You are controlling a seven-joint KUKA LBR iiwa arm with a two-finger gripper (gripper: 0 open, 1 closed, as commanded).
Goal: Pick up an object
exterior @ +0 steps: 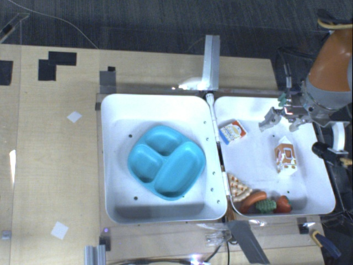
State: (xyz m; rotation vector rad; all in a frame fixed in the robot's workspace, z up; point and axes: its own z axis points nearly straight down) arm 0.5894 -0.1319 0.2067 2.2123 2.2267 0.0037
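My gripper (283, 120) hangs over the back of the right bin (320, 203), its fingers (268, 118) spread open with nothing between them. A white carton with a brown print (285, 157) lies just below it in the bin. To the left of the gripper, a small white pack with an orange and red label (232, 130) sits near the bin's divider. At the bin's front edge lie a waffle piece (237, 186), a sausage-like toy (253, 199), a green toy (266, 206) and a red toy (283, 203).
A blue divided plate (165, 162) lies in the middle of the left bin (116, 203). A metal post (212, 65) stands behind the wall between the bins. The arm's orange band (333, 59) rises at the right edge.
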